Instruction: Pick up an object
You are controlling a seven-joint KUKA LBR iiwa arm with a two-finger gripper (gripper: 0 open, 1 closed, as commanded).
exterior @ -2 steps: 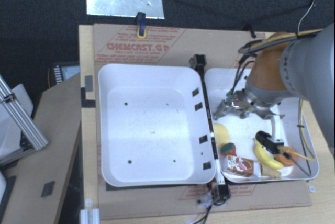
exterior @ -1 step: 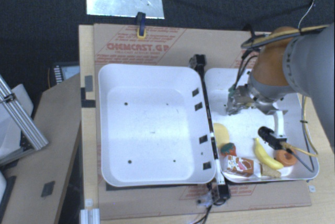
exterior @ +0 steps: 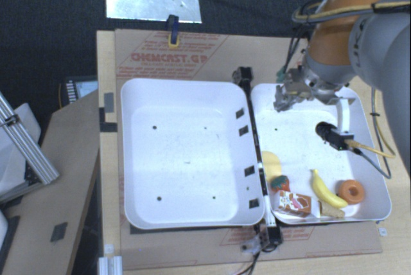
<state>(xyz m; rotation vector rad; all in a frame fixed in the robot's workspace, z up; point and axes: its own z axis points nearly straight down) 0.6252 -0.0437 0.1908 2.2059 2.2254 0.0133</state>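
pincer over right bin, banana near front

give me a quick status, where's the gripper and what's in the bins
Gripper over far end of right bin, nothing seen between fingers. Banana, orange ring, small red carton clustered at near end. Nothing between gripper and them.

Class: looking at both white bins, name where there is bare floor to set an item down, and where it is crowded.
The left bin has bare floor from wall to wall. In the right bin, the middle is free, between the gripper and the banana. Its near end is crowded: banana, orange ring, red packet.
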